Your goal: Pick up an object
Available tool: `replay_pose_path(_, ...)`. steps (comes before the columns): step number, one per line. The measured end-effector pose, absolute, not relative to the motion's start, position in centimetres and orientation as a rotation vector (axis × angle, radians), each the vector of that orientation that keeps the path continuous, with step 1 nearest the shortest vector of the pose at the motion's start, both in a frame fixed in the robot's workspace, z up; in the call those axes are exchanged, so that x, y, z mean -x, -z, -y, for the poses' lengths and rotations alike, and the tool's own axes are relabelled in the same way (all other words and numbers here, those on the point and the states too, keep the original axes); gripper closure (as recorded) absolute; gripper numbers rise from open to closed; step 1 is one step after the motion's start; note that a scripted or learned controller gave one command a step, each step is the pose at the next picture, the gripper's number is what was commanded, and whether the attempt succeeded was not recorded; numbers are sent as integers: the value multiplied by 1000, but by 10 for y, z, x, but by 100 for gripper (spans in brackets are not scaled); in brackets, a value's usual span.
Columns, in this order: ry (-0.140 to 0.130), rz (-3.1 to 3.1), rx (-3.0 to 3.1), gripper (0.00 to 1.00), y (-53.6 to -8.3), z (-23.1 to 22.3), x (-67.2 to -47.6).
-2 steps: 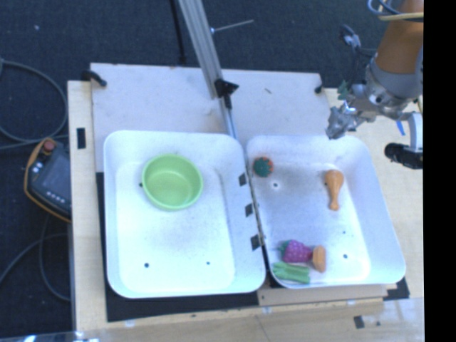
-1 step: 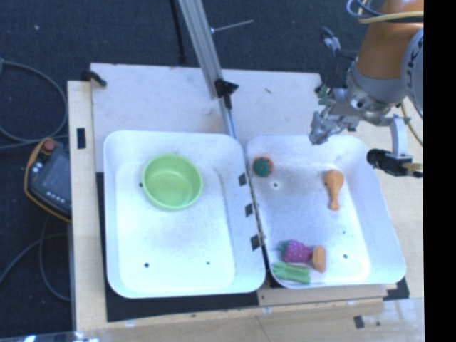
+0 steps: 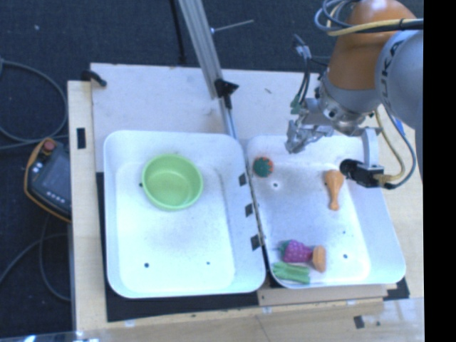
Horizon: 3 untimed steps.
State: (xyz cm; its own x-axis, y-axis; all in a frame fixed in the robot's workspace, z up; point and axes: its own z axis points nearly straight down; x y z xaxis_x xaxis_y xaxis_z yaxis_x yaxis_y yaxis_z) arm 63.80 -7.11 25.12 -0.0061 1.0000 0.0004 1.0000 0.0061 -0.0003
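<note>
Small green-orange ball [image 3: 263, 166], orange drumstick [image 3: 333, 187], purple-green-orange toy cluster [image 3: 301, 258]: all in right bin.

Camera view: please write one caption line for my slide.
Gripper above right bin, which holds ball, drumstick and other toys; green bowl in left bin.

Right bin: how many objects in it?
5: small ball at far-left corner, orange drumstick-shaped toy right of centre; magenta piece, orange piece, green piece clustered at near edge. More may hide beneath.
</note>
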Motion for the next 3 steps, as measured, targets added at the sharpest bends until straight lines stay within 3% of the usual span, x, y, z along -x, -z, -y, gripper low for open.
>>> replay_pose_path(2, 1, 2228, 2213, 100, -258, -21, -585)
replay_pose_path(3, -1, 2227, 2214, 100, -240, -63, -559)
